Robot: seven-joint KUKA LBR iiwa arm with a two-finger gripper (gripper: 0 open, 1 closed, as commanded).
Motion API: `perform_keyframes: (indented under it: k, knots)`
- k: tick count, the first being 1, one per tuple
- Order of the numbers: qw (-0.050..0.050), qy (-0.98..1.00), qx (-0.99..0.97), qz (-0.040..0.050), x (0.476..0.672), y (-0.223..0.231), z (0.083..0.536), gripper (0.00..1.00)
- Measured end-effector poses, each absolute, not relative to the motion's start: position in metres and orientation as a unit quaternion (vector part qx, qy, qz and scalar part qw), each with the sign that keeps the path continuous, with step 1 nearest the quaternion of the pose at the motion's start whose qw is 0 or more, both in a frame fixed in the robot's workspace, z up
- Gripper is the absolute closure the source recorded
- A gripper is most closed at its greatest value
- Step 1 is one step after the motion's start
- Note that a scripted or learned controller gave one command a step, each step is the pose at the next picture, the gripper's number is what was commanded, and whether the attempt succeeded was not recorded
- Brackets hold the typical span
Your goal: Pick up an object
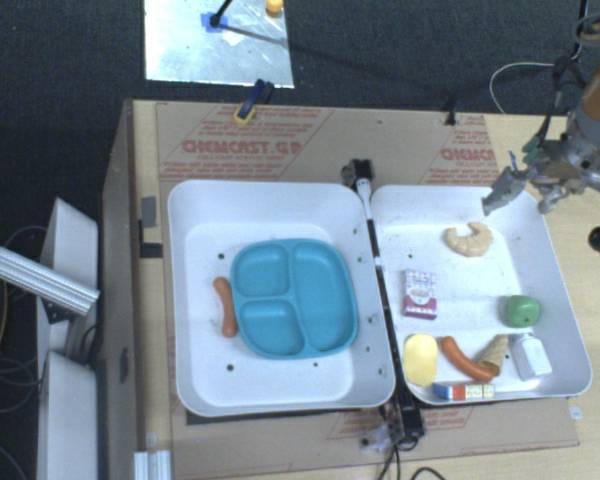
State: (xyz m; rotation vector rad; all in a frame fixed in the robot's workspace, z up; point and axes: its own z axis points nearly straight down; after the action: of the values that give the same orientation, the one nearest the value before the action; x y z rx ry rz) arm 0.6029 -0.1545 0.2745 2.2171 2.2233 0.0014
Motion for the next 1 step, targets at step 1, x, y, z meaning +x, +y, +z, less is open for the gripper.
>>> perform_keyframes:
  k: [1]
  knots:
    - [-0.001,0.707,0.707,-0.0004,0.5623,-0.1382,0.1530,0.00]
